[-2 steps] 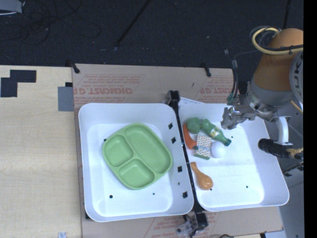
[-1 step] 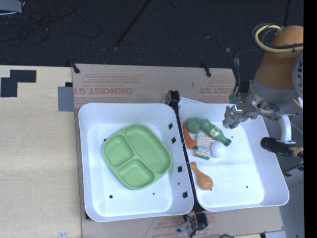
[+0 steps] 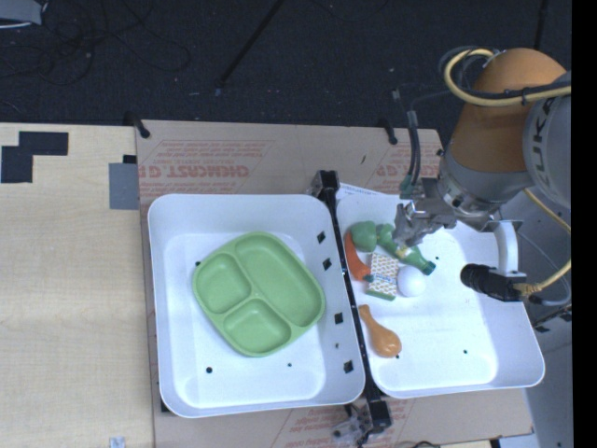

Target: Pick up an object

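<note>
The right bin [image 3: 466, 362] holds a cluster of small things near its left wall: a green toy [image 3: 366, 235] with a dark green stem [image 3: 416, 262], an orange-red strip [image 3: 355, 256], a patterned card [image 3: 382, 275], a white egg-like ball [image 3: 410, 283] and an orange pear-shaped toy [image 3: 379, 334]. My gripper [image 3: 408, 231] hangs over the upper part of this cluster, right beside the green toy and above its stem. From this angle I cannot judge how its tips stand or whether anything sits between them.
The left bin [image 3: 177, 362] carries a green three-compartment plate [image 3: 256, 292]. A black divider [image 3: 338, 287] runs between the bins. A black cylindrical part [image 3: 490, 281] on a white bracket juts over the right bin's right side. Bare bin floor lies at the right bin's lower right.
</note>
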